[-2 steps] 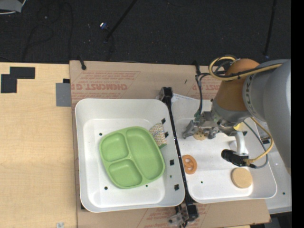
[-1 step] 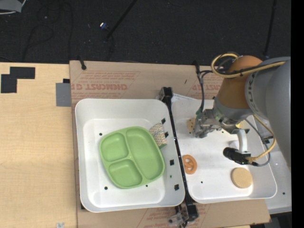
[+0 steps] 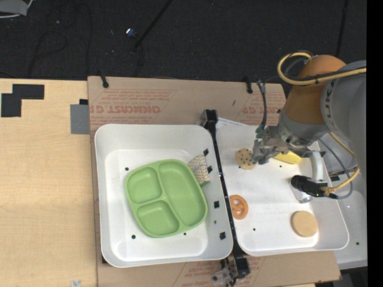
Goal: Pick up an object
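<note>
In the right bin [image 3: 335, 244], my gripper [image 3: 260, 155] hangs low near the back, just right of a round tan cracker with holes [image 3: 243, 158]. It is close to the cracker, and I cannot tell whether they touch. A yellow object [image 3: 291, 158] lies right of the gripper, partly hidden by the wrist. An orange pretzel [image 3: 239, 207] lies near the bin's left wall. At the front right rests a tan round disc [image 3: 304, 223].
The left bin [image 3: 114, 160] holds a green divided plate [image 3: 166, 197]. A small patterned piece [image 3: 200, 168] sits at the plate's back right corner. A black divider rail [image 3: 216, 172] runs between the bins.
</note>
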`<action>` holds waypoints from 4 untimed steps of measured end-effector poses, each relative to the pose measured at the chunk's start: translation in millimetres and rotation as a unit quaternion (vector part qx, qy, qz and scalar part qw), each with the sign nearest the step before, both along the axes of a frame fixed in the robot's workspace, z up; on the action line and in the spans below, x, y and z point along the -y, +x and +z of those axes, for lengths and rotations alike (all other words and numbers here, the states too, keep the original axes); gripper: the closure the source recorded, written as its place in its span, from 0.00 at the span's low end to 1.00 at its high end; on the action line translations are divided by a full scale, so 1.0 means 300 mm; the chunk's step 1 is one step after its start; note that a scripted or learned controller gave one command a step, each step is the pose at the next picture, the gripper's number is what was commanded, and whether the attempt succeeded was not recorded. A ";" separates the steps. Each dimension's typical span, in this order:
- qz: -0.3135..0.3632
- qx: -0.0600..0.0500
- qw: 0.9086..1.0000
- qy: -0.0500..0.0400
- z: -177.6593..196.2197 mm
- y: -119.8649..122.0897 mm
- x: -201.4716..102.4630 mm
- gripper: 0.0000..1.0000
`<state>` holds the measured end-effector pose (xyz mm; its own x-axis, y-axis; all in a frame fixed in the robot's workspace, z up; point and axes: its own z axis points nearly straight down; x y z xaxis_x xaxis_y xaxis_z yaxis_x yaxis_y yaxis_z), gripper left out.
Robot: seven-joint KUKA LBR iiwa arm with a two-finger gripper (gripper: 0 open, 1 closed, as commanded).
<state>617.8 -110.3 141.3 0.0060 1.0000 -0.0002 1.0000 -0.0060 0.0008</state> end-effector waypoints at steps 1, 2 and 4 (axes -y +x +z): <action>0.003 0.001 1.000 0.000 0.164 0.034 0.001 1.00; 0.004 0.001 1.000 0.000 0.342 0.037 0.004 1.00; 0.005 -0.002 1.000 0.001 0.327 -0.048 -0.353 1.00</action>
